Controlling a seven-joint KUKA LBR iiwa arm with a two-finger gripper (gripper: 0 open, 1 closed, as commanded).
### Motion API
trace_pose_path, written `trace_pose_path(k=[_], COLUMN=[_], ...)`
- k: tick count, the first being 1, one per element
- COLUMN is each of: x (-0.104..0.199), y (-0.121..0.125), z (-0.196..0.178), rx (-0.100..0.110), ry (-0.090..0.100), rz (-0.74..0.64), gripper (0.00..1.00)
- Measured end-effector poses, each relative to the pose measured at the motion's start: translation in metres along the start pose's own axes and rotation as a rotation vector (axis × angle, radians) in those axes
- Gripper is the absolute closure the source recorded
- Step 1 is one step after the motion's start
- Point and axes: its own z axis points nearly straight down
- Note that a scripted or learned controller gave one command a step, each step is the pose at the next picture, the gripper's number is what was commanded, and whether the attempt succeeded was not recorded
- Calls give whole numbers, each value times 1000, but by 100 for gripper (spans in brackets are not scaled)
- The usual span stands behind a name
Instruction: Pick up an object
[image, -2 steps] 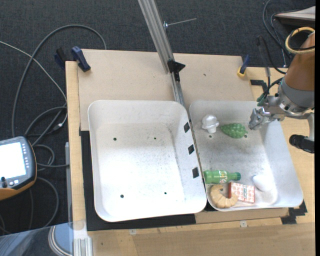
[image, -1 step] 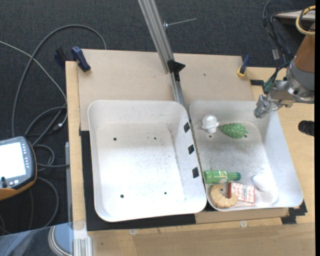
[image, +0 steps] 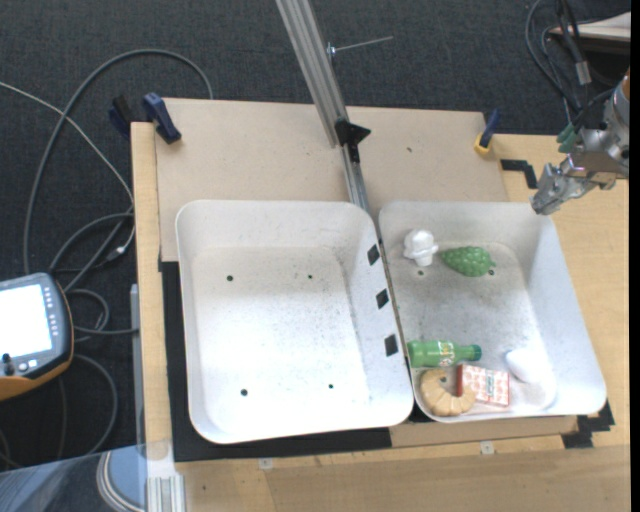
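The right bin (image: 555, 290) holds several small objects. A white knob-like piece (image: 420, 246) and a green bumpy item (image: 469, 261) lie near its far side. Near the front lie a green bottle (image: 443, 352), a tan doughnut-shaped ring (image: 446, 393), a red and white packet (image: 485, 385) and a white rounded item (image: 526, 366). My gripper (image: 553, 195) hangs above the bin's far right corner, apart from all of them, with nothing seen in it.
The left bin (image: 270, 320) sits beside the right one. A metal pole (image: 320, 70) slants over the back board. Blue clamps (image: 160, 115) and a yellow clamp (image: 487, 135) hold the board's corners. Cables lie on the floor at left.
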Motion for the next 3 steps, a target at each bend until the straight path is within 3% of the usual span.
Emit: trace_pose_path(k=[1, 3], x=[56, 159], y=[-9, -27], z=[17, 32], rx=[14, 14], ry=[7, 6], rz=[-4, -4], gripper=[100, 100])
